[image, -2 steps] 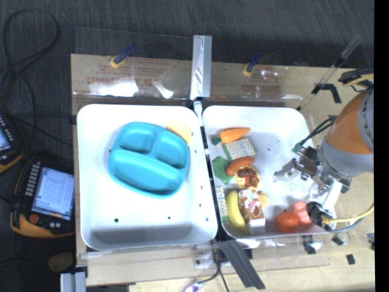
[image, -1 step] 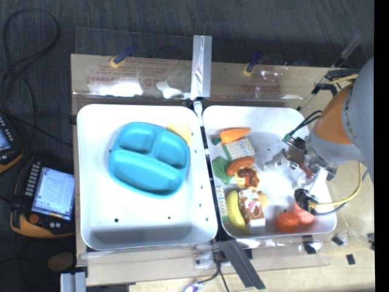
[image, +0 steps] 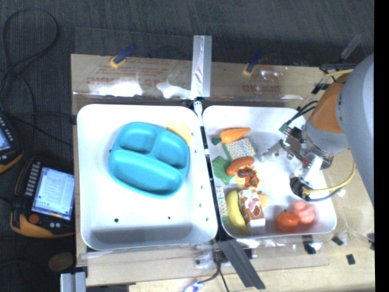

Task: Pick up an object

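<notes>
Camera view looks down on two white bins side by side. Largest is the left bin (image: 91,224), which holds a blue divided tray (image: 149,158) with a small yellow piece (image: 179,131) touching its far right corner. Next is the right bin (image: 273,115), where the toy food is crowded along its left side and near edge: an orange carrot (image: 234,134) at the far end, a hot dog (image: 239,165) below it, a yellow banana (image: 233,208) near the front, and a red tomato (image: 289,221) in the near right corner.

The grey arm (image: 364,120) reaches in from the right, and its gripper (image: 290,146) hangs over the bare far right part of that bin, well apart from the food. Whether it is spread or closed cannot be told, and nothing shows in it.

By my reading, no object is picked up yet; choosing one, reaching it, closing and lifting all remain.
</notes>
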